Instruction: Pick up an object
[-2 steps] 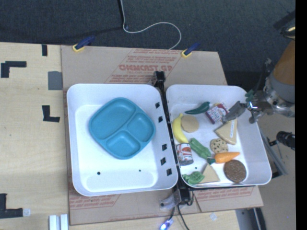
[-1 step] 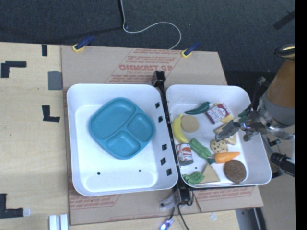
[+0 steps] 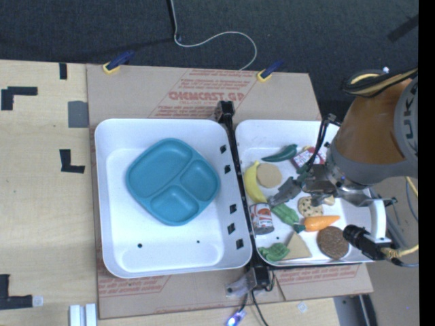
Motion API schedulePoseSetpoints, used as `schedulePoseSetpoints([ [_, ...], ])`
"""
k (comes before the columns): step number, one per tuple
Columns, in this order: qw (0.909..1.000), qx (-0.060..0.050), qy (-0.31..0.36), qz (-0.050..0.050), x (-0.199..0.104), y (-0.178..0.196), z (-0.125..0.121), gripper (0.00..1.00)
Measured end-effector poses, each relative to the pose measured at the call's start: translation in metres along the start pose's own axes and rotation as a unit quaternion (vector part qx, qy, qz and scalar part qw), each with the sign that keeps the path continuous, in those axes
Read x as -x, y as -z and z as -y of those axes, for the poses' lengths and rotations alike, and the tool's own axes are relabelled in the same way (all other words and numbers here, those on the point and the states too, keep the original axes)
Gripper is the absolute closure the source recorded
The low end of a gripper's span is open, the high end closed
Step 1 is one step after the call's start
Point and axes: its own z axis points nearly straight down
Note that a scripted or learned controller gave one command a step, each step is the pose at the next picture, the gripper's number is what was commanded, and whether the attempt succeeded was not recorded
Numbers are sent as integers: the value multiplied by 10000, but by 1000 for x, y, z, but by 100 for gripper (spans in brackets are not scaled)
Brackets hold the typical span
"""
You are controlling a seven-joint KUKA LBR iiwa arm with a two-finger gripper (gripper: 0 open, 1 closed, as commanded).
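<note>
Cardboard covers the bench under two white bins, with dark carpet and a thin white cable beyond. Our left bin holds a blue sectioned plate and little else. Our right bin is crowded with toy food: a banana with a tan disc against it, a green pepper near the far wall, a small can, a cookie, a carrot, a brown patty, a tan wedge and a green leafy piece by the near wall.

Our arm hangs over the right bin, and the gripper sits low among the toys, just beside the disc and above another green piece. We see two dark fingers standing a little apart with nothing between them, so we judge it open and holding nothing.

We would go for the carrot or the can. Both look like light, hollow, stiff plastic, so weight is no worry; slip is. Smooth rounded shells tend to squirt out of a pinch. We would take the carrot across its thick middle, fingers square to its length, where the cookie and patty leave some room. The can is crowded by the bin wall. The flat disc and cookie give the fingers little to close on.
</note>
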Motion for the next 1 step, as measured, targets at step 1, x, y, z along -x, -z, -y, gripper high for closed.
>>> schedulePoseSetpoints([
  [1,10000,6,-18,9,3,10,0,100],
])
